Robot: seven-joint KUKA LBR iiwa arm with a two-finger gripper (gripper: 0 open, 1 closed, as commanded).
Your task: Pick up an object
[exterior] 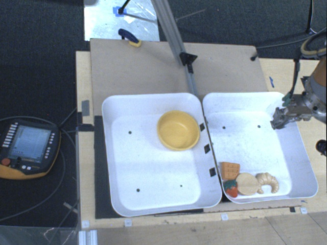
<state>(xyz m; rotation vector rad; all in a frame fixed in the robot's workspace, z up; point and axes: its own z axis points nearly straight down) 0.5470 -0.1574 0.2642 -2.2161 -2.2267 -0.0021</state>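
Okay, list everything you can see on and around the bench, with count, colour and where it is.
bins: two, white, side by side on the bench
bowl: one, yellow, left bin, upper right part
waffle: one, orange-tan, right bin, near corner
round cookie: one, pale tan, right bin, beside the waffle
croissant: one, light tan, right of the cookie
small red piece: one, red, below the waffle
teach pendant: one, grey and orange, left of the bench
clamp: one, blue and yellow, bench's far edge
hand: one, grey, over the right bin's far right side
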